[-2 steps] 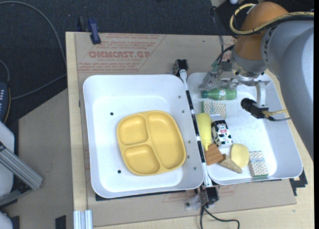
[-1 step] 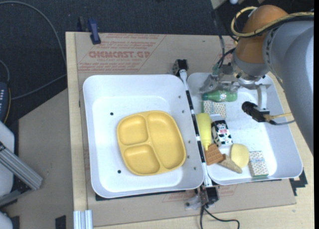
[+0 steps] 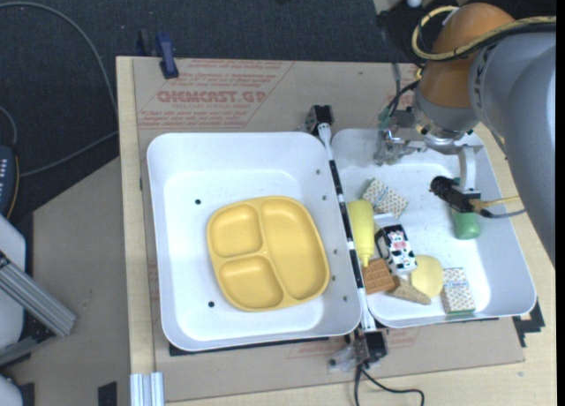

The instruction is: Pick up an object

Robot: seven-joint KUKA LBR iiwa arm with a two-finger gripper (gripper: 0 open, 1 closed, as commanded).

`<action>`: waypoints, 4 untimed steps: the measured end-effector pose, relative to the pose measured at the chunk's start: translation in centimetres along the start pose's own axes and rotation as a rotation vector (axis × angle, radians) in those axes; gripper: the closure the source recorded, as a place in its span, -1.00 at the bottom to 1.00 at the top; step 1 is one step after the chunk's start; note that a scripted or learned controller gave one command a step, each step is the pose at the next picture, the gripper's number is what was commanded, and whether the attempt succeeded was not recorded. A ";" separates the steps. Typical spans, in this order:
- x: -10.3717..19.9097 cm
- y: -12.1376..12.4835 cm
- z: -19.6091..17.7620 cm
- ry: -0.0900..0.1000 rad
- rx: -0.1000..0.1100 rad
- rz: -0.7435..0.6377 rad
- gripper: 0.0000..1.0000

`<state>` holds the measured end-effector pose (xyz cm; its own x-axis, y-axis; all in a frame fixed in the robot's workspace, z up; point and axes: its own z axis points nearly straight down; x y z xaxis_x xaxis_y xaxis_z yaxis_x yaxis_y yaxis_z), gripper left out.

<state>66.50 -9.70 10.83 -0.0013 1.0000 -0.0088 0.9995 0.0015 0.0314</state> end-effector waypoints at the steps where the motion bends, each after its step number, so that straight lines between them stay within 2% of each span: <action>1: 0.0 0.0 0.0 0.000 0.001 0.000 -1.00; 2: -9.2 -2.8 2.3 0.013 0.033 0.000 -1.00; 3: -12.8 0.6 -11.9 0.006 0.026 0.001 -1.00; 4: -12.6 -2.1 -2.0 0.009 0.034 0.001 -1.00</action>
<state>64.38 -22.33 12.82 0.0000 1.0000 0.0006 1.0000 0.0000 -0.0022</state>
